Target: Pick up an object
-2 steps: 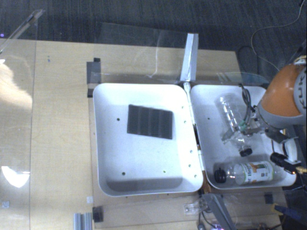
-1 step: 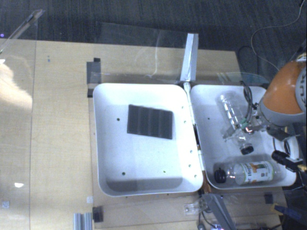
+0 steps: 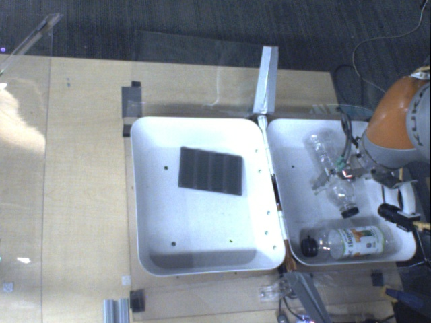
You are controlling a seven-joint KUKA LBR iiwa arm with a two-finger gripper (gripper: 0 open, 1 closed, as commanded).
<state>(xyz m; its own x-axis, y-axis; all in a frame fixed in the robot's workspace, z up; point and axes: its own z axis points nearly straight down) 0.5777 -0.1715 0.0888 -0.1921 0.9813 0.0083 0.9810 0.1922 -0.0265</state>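
Hovering over the right bin, the gripper is positioned above a clear bottle; finger state cannot be determined.

The bottle lying in the right bin bears an orange-and-white label, its print too small to read.

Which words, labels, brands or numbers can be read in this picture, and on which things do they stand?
None can be read.
Clear bottle lying in the right bin: its label has orange and dark marks, too small and blurred to read.
Dark ribbed pad in the left bin: no writing shows.
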